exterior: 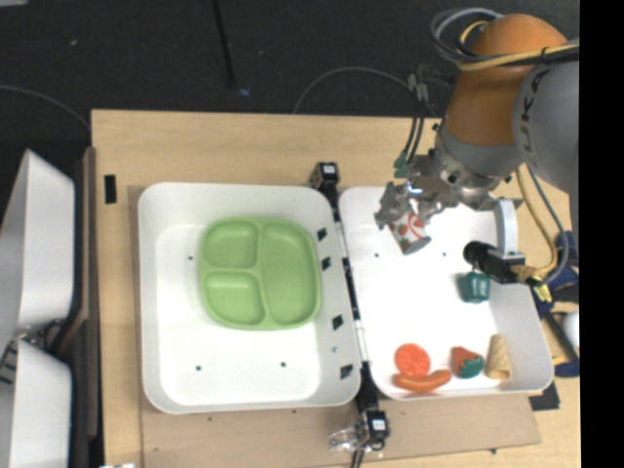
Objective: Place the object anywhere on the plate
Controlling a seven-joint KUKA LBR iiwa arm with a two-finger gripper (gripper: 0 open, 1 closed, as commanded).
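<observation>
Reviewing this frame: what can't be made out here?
- Gripper: the grey wrist and blur hide the fingers' state.
- Small white-and-red object beneath it: too blurred to identify or call held.
- Teal object in the right white bin: partly behind a black part.

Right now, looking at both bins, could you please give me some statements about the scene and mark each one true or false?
1. The green plate lies in the left bin. True.
2. The plate has three compartments. True.
3. An orange round object already lies on the plate. False: the orange round object lies in the right bin, near its front edge.
4. The gripper is above the left bin. False: it is over the right bin, near its back left corner.
5. A teal object lies in the right bin. True.
</observation>
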